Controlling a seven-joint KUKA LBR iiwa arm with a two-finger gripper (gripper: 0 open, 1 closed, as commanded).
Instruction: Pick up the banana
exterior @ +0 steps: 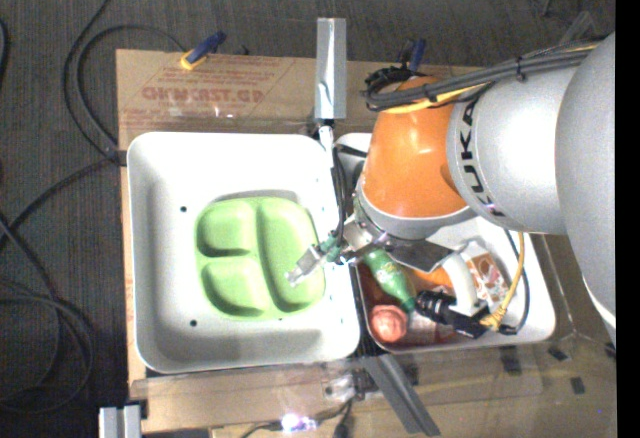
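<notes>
Task not far along, by the look of it: no pick made yet. The hand hangs at frame centre, over the rt edge of the green divided plate, which sits in the left white bin. That plate looks bare, w/ nothing yellow on it. Whether the hand is apart or together can't be told at this res; it carries nothing recognisable as fruit. The banana can't be placed. The arm's orange band and grey body cover much of the right white bin, so prob. it lies under there, but that's a guess. Things that do show in the right bin, lower centre-right of frame: a green bottle lying at a slant just beside the hand, a reddish round item (maybe an apple) below it, something orange next to the bottle, and a printed packet further rt. None reads as the target. Both bins rest on a cardboard sheet on the counter. Left to do, as I judge it, is pretty much everything: find the fruit, bring the hand across the divider btwn bins into the rt one, get down on it, close, lift clear. Risk: the clutter there is tight, so a grab could catch the bottle or the round item instead.
</notes>
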